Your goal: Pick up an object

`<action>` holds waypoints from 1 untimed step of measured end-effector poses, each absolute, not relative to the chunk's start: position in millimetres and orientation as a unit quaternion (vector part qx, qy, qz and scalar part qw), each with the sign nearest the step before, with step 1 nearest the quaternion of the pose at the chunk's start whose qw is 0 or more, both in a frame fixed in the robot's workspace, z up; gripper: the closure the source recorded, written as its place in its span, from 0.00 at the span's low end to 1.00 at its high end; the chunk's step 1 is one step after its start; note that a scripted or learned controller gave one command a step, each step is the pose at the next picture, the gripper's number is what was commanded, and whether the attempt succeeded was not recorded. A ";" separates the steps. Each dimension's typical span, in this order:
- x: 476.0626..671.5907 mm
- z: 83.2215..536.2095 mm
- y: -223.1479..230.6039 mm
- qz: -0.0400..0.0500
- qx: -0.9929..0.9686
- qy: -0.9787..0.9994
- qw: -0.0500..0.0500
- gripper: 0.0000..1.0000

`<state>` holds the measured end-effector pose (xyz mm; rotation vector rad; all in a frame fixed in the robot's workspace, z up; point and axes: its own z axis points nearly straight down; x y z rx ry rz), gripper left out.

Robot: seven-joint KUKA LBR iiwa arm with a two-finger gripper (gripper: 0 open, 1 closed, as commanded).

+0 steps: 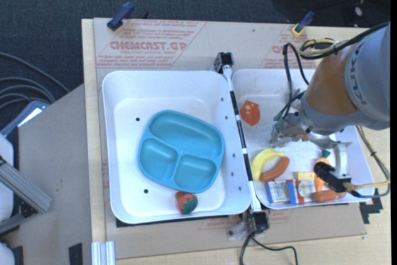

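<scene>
Camera view: gripper [286, 131] over the right bin [267, 80], fingers' state unclear, near a banana [265, 159] and sausage [275, 169] lying slantwise.
"CHEMCAST GP" is printed on the board [149, 43]; left bin [118, 152] holds a blue tray [180, 150].

1. One fixed camera hangs above the counter [186, 40] and looks down at a slant, so the far edge sits at the top of the picture.
2. It stands back enough to take in both white bins whole, with dark floor beyond them.
3. The arm [347, 84] enters from the right, and the pincer [286, 130] sits over the right bin [260, 80]; the left bin [118, 90] lies well to the pincer's left.
</scene>
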<state>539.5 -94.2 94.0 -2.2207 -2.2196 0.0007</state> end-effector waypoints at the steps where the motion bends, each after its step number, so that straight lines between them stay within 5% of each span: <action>1: 539.5 93.9 -94.2 0.000 -0.707 -0.707 0.001 0.00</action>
